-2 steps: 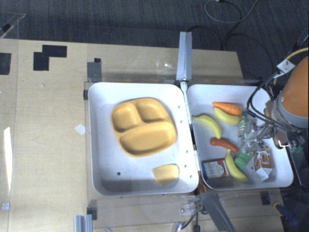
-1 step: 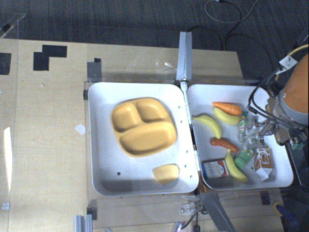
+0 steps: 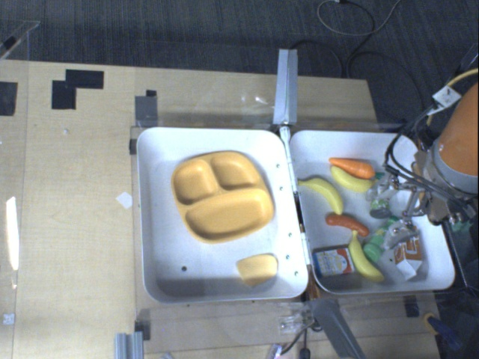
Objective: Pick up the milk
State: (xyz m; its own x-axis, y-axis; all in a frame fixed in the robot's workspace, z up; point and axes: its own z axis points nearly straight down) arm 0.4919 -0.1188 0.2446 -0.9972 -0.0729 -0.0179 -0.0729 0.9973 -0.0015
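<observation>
In the right bin [image 3: 441, 279], a small white carton with orange-brown print, apparently the milk [image 3: 409, 256], lies near the front right corner. My gripper [image 3: 393, 215] hangs over the bin's right half, just behind and slightly left of that carton. Its metal fingers [image 3: 383, 198] stand apart, and the gripper is open with nothing held. A second flat carton [image 3: 333, 262] with blue edges and an orange label lies at the front left of the same bin.
The right bin also holds a carrot [image 3: 352, 167], two bananas [image 3: 323, 192] [image 3: 364, 259], a red sausage [image 3: 346, 222] and a green piece [image 3: 376, 239] close under the gripper. The left bin [image 3: 150, 223] holds a tan divided tray [image 3: 221, 196] and a tan block [image 3: 257, 268].
</observation>
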